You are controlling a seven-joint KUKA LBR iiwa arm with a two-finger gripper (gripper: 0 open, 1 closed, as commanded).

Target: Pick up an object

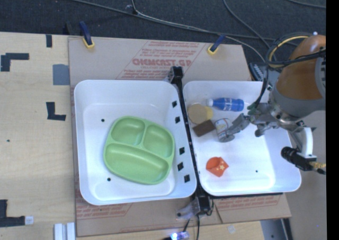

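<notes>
The gripper [226, 130], fingers apart and holding nothing, should settle squarely over the brown block [203, 127] (just left) before closing.

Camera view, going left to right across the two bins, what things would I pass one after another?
Green divided plate in the left bin → brown block → orange object → gripper → grey and orange arm.
</notes>
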